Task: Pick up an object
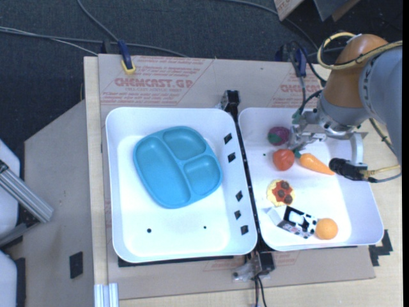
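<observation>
Gripper (300, 139) low over right bin (364, 226), near its far edge; finger state hidden, cannot tell. Tomato (284, 159) and carrot (315, 164) just beside gripper, purple fruit (278, 135) at far-left corner. Orange ball (326, 228) near front edge. Blue divided plate (177, 165) in left bin (128, 235).

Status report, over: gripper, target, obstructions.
Gripper low over right bin, among purple toy, tomato, carrot. Nothing seen gripped. Toys crowd close together.
</observation>
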Controlling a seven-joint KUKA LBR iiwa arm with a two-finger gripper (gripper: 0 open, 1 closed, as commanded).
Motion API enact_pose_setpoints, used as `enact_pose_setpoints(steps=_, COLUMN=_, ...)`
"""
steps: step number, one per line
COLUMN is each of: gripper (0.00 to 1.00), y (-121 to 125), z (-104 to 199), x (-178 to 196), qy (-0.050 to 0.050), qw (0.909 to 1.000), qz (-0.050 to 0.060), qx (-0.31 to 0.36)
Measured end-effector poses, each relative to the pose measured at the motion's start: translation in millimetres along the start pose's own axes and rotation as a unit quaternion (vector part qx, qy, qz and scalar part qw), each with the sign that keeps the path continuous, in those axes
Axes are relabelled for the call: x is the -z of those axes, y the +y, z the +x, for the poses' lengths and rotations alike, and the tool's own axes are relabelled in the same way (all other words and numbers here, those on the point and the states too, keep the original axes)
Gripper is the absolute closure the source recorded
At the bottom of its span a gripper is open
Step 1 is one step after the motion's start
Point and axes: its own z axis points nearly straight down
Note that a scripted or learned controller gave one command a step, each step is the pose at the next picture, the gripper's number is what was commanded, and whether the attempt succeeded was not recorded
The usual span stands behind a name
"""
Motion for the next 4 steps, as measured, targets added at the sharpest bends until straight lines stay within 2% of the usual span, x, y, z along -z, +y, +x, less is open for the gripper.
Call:
enact_pose_setpoints(steps=2, gripper=1.00, y=3, z=0, x=121, qy=-0.001, qw=1.0000, qz=-0.004, qx=0.000)
enact_pose_setpoints(steps=3, gripper=1.00, y=-16, z=54, x=115, qy=0.001, qw=1.0000, qz=0.002, qx=0.002)
enact_pose_setpoints(steps=4, gripper=1.00, y=-34, z=107, x=110, qy=0.001, qw=1.0000, qz=0.002, qx=0.002)
